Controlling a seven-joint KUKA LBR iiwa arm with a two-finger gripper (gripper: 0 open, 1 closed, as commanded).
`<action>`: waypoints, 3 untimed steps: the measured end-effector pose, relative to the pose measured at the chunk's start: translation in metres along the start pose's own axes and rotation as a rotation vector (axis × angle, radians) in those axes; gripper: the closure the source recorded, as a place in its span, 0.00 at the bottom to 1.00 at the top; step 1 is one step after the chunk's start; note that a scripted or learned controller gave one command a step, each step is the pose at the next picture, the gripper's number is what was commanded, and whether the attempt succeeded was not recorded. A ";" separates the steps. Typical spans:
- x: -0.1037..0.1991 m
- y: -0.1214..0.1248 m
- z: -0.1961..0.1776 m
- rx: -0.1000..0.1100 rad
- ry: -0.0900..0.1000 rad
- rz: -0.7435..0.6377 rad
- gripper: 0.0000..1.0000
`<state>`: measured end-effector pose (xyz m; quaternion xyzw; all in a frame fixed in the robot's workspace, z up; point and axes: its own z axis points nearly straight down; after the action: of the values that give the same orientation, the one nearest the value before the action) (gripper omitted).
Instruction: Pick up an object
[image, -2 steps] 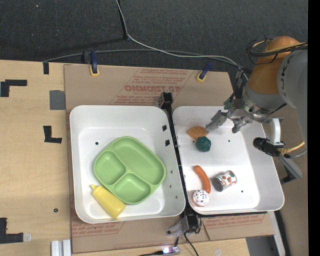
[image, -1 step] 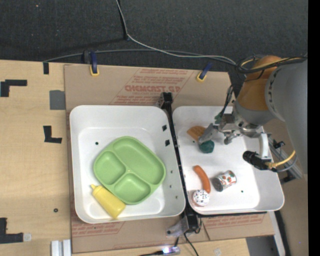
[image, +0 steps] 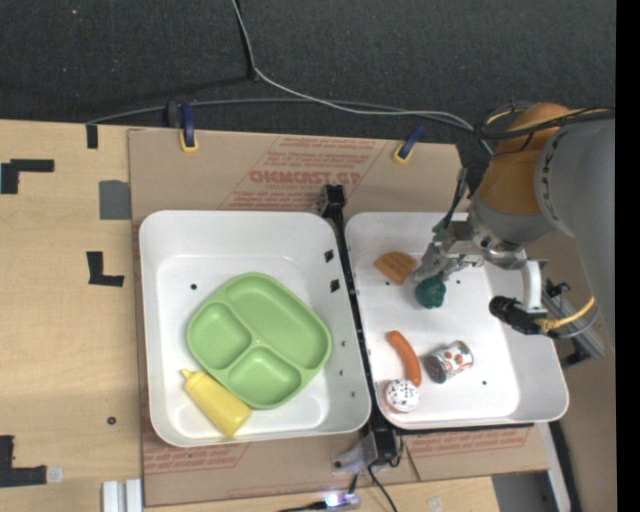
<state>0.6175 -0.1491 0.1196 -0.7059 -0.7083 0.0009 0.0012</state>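
Observation:
In the right bin (image: 530, 395) lie a dark green rounded object (image: 431, 293), a tan waffle-like piece (image: 395, 266), an orange-red sausage (image: 403, 352), a small can on its side (image: 449, 361) and a white speckled ball (image: 402, 396). My gripper (image: 437, 275) reaches in from the right and points down at the dark green object, its tip right at the object's top. From this angle I cannot make out whether it has hold of the object.
The left bin (image: 160, 250) holds a green divided plate (image: 260, 338) and a yellow bottle (image: 215, 402) at its front left. A black divider (image: 345, 290) runs between the bins. Cables hang by the arm at the right (image: 530, 310).

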 end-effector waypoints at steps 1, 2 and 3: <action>-0.004 -0.003 -0.062 -0.007 -0.001 0.002 1.00; -0.010 -0.007 -0.108 -0.006 -0.002 0.003 1.00; -0.009 -0.007 -0.161 -0.006 -0.001 0.001 1.00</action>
<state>0.6112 -0.1586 0.2805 -0.7065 -0.7078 -0.0008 -0.0013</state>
